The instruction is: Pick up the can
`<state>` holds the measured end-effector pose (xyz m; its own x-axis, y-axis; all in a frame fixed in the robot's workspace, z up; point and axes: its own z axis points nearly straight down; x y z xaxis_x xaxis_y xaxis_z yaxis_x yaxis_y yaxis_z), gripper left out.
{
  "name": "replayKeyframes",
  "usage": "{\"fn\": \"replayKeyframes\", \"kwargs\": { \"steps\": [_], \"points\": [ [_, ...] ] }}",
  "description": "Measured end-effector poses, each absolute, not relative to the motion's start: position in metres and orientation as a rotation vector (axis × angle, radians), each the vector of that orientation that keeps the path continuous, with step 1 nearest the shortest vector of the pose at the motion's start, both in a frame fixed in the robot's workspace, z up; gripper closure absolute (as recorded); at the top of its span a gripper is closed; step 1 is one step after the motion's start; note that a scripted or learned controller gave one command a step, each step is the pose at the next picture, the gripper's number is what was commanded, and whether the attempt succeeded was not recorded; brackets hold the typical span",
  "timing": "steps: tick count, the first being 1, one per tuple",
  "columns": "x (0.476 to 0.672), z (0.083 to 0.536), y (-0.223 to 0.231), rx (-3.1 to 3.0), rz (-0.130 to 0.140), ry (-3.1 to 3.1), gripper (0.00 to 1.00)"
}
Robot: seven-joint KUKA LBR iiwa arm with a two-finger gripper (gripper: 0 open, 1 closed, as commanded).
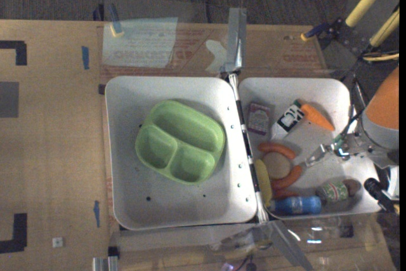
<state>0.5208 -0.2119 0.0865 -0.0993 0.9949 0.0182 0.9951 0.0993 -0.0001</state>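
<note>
Right bin [339, 89], taken as the landmark. The gripper [315, 157] hangs low over its middle, its fingers spread and grasping nothing, tips just right of an orange ring [287, 162] that curls round a tan, bun-like piece [276, 166]. The can [335, 190], on its side with a green and brown label too blurred to read, lies near the bin's front right corner. Just left of the can lies a blue bottle [297, 205]. A purple packet [259, 117] sits near the bin's left wall; its print is illegible.
</note>
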Motion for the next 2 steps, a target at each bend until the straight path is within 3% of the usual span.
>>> {"fn": "replayKeyframes", "kwargs": {
  "steps": [1,2],
  "points": [
    [0.4891,0.0876,-0.2075,-2.432,-0.031,-1.964,0.00],
    [0.4891,0.0876,-0.2075,-2.432,-0.031,-1.964,0.00]
  ]
}}
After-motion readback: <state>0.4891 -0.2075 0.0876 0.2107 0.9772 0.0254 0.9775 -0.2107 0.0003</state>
